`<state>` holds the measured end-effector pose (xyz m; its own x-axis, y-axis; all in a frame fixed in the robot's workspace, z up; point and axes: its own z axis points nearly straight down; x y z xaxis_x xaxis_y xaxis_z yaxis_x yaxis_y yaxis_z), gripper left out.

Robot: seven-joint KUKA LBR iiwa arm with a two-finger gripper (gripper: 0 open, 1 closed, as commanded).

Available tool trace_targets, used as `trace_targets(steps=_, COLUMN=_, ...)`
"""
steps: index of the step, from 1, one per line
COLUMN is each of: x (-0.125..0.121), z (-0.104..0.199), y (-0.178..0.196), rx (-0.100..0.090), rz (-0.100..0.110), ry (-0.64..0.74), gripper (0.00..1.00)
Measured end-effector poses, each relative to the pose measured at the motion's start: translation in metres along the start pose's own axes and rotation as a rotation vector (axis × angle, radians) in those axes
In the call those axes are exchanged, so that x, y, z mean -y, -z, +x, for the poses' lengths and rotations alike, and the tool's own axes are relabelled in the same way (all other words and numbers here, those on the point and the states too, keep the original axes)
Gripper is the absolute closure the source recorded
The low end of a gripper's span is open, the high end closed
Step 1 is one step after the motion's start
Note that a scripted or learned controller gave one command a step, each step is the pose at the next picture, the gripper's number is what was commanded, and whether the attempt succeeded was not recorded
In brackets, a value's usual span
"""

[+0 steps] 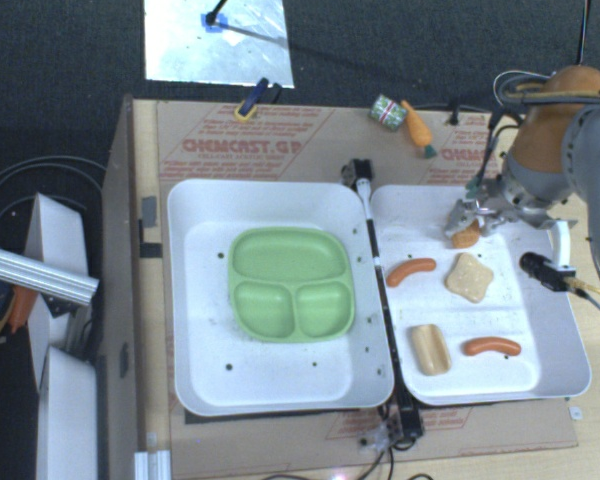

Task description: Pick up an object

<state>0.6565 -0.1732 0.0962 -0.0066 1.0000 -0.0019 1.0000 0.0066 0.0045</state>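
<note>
My gripper (472, 218) hangs low over the far part of the right bin (555, 373). A small orange-brown piece (465, 237) sits right at its tip, touching or nearly touching it. Whether the gripper has hold of the piece is not clear from this angle. A pale bread chunk (469, 277) lies just in front of it. Further left is a reddish sausage (411, 270). A tan bun (430, 349) and a second sausage (492, 347) lie near the bin's front.
The left bin (195, 238) holds a green divided tray (290, 283). Behind the bins, on the cardboard, lie a toy carrot (418, 128), a small greenish can (388, 110) and a blue and yellow clip (252, 100).
</note>
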Motion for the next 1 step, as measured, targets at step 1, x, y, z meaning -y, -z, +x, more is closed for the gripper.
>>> trace_targets(steps=1, x=0.0199, z=0.0672, y=0.0589, rx=-0.002, rz=0.001, ry=-0.002, gripper=1.00)
